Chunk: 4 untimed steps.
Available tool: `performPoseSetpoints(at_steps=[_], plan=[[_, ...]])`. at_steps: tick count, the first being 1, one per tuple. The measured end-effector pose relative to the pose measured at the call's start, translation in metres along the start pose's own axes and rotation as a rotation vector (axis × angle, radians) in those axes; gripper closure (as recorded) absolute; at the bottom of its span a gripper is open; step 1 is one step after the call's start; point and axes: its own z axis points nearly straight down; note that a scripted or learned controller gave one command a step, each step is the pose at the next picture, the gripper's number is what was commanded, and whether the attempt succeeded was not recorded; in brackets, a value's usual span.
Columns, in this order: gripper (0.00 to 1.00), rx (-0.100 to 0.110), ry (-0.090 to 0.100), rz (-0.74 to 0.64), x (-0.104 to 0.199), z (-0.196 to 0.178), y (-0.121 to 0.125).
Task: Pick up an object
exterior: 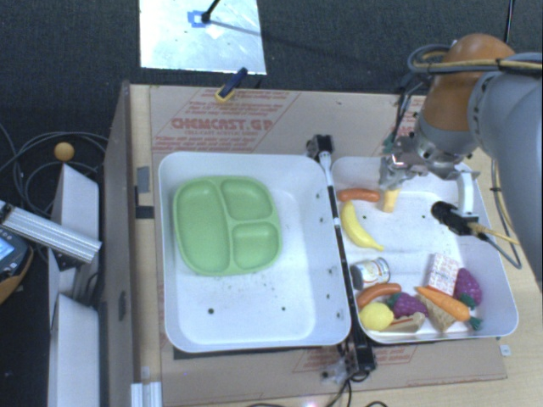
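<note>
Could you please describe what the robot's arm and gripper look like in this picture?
The arm is a thick, rounded grey body with an orange band above the wrist. Thin cables loop beside the band. The wrist narrows to a metallic grey gripper with small silver parts. A white bracket with a black piece juts from its side.

The bench (pixel 254 113) is covered by a printed cardboard sheet (pixel 222 123). Two shallow white bins are set on it side by side, touching: the left bin (pixel 246 320) and the right bin (pixel 501 299).
</note>
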Motion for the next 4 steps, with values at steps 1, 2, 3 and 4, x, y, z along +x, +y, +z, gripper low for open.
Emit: performPoseSetpoints(at_steps=[1,2,3,4], plan=[[1.0,0.004,-0.002,0.003,-0.032,0.052,-0.042],[1.0,-0.001,-0.004,0.005,-0.082,-0.046,-0.096],[1.0,0.003,-0.001,0.001,-0.031,-0.048,-0.09],[0.0,0.003,-0.001,0.002,-0.032,-0.048,-0.09]])
